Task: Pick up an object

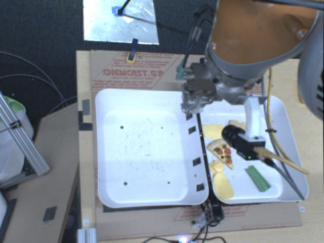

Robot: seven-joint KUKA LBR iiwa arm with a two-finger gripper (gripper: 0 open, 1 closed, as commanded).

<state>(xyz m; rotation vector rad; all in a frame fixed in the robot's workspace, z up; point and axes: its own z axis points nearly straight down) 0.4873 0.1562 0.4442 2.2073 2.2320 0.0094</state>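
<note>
My gripper [190, 109] hangs over the far end of the divider between the two white bins, above the inner rim of the right bin [283, 116]. Nothing shows between its tips. In the right bin lie a pizza-slice toy [223, 152], a pale yellow oval piece [212, 131], two more yellow pieces [223, 187] near the front, a green block [258, 178] and a wooden stick-like utensil [287, 162]. A beige piece [236, 123] peeks out behind the wrist bracket. The nearest object, the yellow oval, lies right of and in front of the gripper.
The left bin [142, 151] lies left of the divider. Behind the bins a cardboard sheet [131, 72] carries a small blue and yellow clip [132, 51]. The bulky orange and grey arm [258, 29] covers the back right corner.
</note>
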